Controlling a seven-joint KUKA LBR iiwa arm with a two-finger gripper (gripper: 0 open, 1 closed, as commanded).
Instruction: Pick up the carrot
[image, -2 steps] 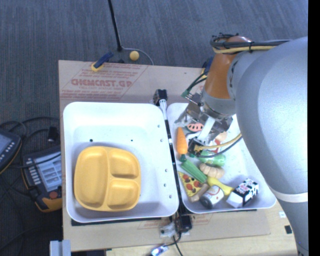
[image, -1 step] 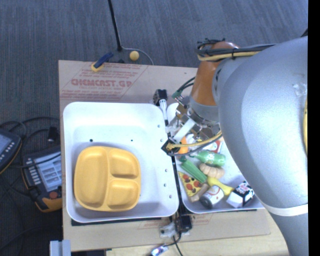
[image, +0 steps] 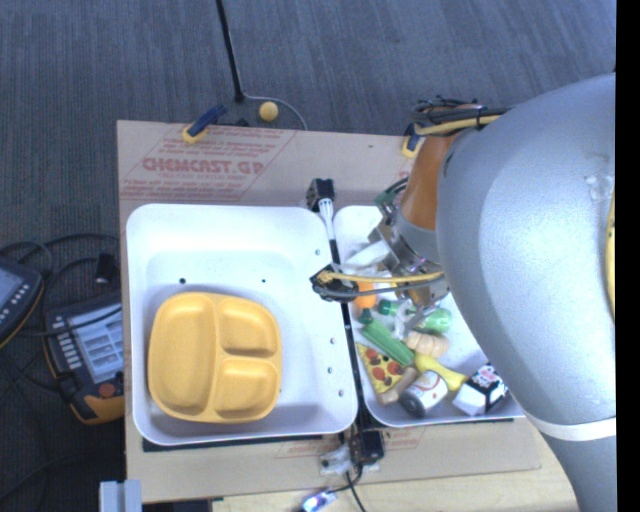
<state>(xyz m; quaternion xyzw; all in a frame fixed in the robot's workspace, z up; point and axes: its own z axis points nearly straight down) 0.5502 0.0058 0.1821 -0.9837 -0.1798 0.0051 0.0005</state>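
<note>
Two shallow white bins sit side by side on the worktop (image: 200, 165), and from where I stand all the action is in the right bin (image: 352, 228). The left bin (image: 200, 235) has just a yellow divided plate (image: 213, 355) in it, well apart from the work. The grey arm (image: 530, 250) reaches in from the right, and its gripper (image: 398, 282) hangs low over the far-left part of the toy-food heap. I take the carrot (image: 366, 298) to be the small orange piece peeping out just under the gripper, close to the bin's left wall. A long green vegetable (image: 386, 338) lies just nearer, and a pizza slice (image: 378, 368) nearer again. The wrist hides the business end, so I cannot tell how wide the gripper stands or whether it has hold of anything. My reading is that this is the reach-and-grasp step, with the lift not yet done. Next it needs to close squarely on the orange piece alone, clear of the green neighbour and the wall. A straight rise would then show whether the carrot comes with it.
</note>
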